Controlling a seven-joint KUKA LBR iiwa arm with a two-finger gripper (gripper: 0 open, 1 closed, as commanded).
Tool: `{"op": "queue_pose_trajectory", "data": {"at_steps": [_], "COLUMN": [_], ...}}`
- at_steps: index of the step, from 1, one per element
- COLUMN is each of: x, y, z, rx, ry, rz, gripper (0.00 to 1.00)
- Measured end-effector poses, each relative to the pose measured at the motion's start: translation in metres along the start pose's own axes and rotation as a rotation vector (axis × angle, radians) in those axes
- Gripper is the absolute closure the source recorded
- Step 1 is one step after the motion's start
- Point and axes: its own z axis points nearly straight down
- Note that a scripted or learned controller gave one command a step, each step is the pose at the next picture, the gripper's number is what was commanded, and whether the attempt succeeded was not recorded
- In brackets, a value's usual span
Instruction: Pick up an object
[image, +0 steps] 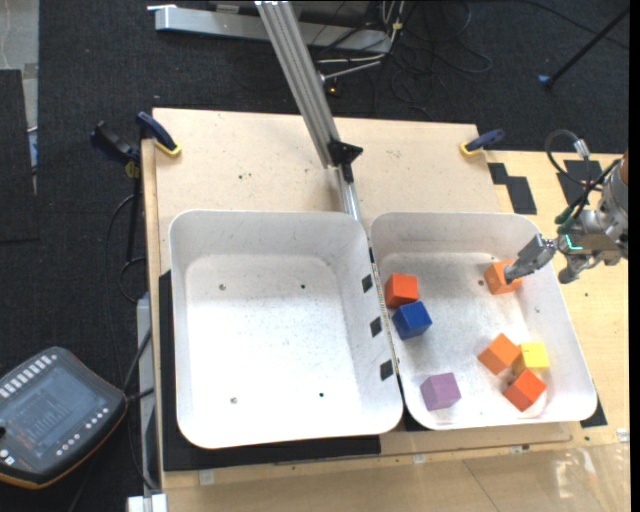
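Observation:
The right bin holds several small blocks. An orange block sits near the bin's right wall, and my gripper reaches in from the right, its tip touching or just over that block's right side. Whether the block is gripped cannot be told from this angle. Farther left lie an orange cube and a blue cube. At the front are a purple cube, an orange cube, a yellow cube and a red-orange cube.
The left bin stands beside the right one, sharing a middle wall. A slanted metal pole rises from behind the bins. A teach pendant lies at the lower left, off the bench.

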Motion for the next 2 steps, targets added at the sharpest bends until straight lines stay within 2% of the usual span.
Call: {"op": "queue_pose_trajectory", "data": {"at_steps": [1, 2], "x": [0.0, -0.002], "y": [0.0, -0.01], "z": [0.064, 0.114], "rx": [0.007, 0.005], "ry": [0.002, 0.001], "rz": [0.002, 0.002], "gripper": [0.0, 0.0]}}
